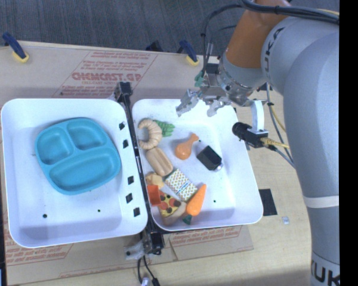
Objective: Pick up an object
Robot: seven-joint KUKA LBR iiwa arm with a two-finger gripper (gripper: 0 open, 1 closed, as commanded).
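The claw (201,104) hangs over the far edge of the right bin (241,186), its two pale fingers spread apart with nothing between them, so it is released and carries no load. The step in hand looks like the approach before a grasp, and no object has yet been picked. To do it well, the sensible choice is a thing that lies apart from its neighbours, so the fingers can come down on both sides without snagging: the orange drumstick toy (187,146) and the black block (209,157) both sit in the open near the middle of the right bin, with bare white floor around them. The drumstick toy lies nearest, a little toward the front of the right bin from the claw and almost straight beneath its line of descent; the black block is just beyond it, further toward the front and slightly to the arm's side. The claw would best turn so its fingers straddle the narrow neck of the drumstick toy, then drop straight down and close only once low enough. The crowded heap at the front of the right bin, with the carrot (196,200), the patterned box (180,185) and the pizza slice (166,200) pressed together, is the riskier target. The blue plate (77,155) lies in the left bin (24,219), well apart from the claw.
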